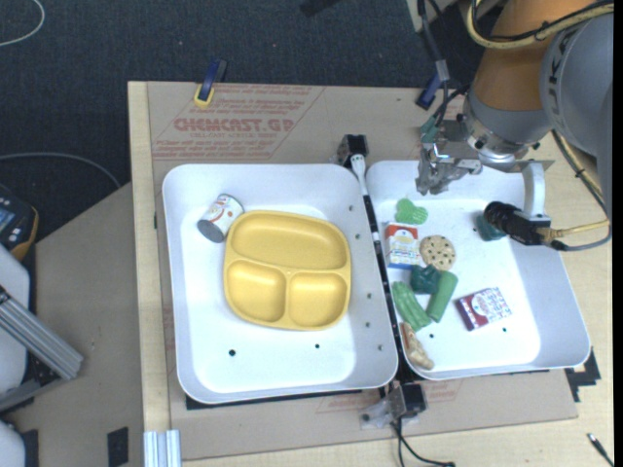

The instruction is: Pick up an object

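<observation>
Grey arm (574,56) reaching in from upper right, wrist bent downward, gripper (434,178) low over the right bin (555,309) — its upper left corner, nothing seen between it, open-or-closed state indiscernible, green block (412,211) just below.

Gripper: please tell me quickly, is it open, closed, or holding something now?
Gripper: it cannot be told; it hangs over the far end of the right bin, above the green toy, and nothing is seen in it.
</observation>
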Robot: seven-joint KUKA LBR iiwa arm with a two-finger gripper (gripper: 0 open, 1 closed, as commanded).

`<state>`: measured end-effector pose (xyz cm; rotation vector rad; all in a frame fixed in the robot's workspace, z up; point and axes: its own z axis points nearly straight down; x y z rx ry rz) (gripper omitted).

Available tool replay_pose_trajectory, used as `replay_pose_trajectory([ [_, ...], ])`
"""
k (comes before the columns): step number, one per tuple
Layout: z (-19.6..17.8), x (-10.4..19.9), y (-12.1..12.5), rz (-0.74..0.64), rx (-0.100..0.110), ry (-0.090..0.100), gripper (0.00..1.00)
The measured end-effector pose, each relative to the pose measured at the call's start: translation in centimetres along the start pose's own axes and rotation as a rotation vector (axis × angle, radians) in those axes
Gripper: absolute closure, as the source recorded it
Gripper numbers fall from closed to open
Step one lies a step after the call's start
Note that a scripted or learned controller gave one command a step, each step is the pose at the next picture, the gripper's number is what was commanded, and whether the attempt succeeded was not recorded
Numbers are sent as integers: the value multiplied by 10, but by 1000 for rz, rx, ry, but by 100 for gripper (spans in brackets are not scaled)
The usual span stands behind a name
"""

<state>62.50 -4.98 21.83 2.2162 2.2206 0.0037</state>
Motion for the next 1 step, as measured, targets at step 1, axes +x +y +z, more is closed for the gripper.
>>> replay_pose_trajectory([
  [1, -15, -13, -1, 3, -1, -1, 100],
])
